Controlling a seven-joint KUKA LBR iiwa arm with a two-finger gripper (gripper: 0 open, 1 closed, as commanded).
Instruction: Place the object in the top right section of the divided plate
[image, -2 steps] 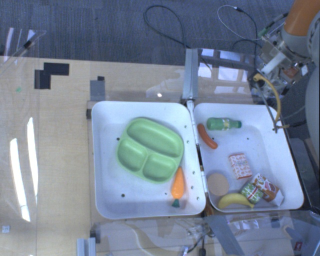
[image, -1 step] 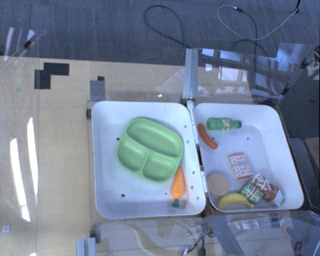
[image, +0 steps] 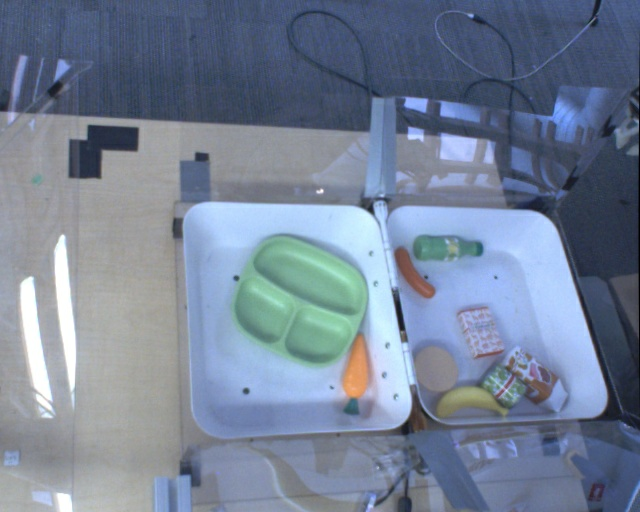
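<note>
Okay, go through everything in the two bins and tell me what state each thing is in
Divided plate: flat in left bin, sections bare.
Carrot: lying beside the plate.
Green bottle: on its side, right bin.
Sausage: lying flat.
Banana: lying flat.
Red carton: lying flat.

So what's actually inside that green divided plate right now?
Nothing that shows: all three sections of the green divided plate look bare. The toy carrot lies beside it on the left bin floor, near its lower right edge. Whatever is under the plate is covered.
</note>
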